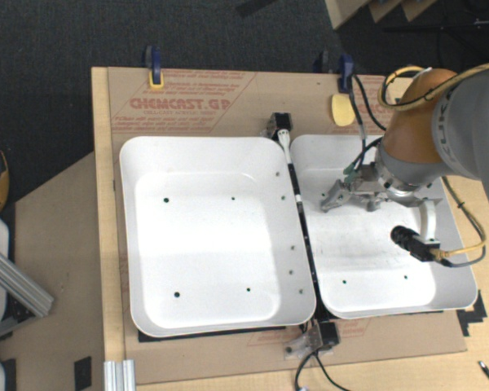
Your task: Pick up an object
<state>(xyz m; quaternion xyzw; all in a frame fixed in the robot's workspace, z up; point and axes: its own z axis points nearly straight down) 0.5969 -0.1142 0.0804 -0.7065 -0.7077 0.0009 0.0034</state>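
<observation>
In the camera view, the counter [196, 96] was seen to be covered by a brown sheet printed in red with "CHEMCAST GP", the smaller lines beneath being too fine to be read. Two white bins were set on it side by side, touching along a dark strip. The left bin [147, 243] was marked by small dark dots. Over the right bin [367, 283] the grey arm [464, 129] with its orange band [416, 129] was reached in, and the jaws [342, 192] were held low above the bin floor; whether they were released or clenched could not be told. No object could be made out between them.
</observation>
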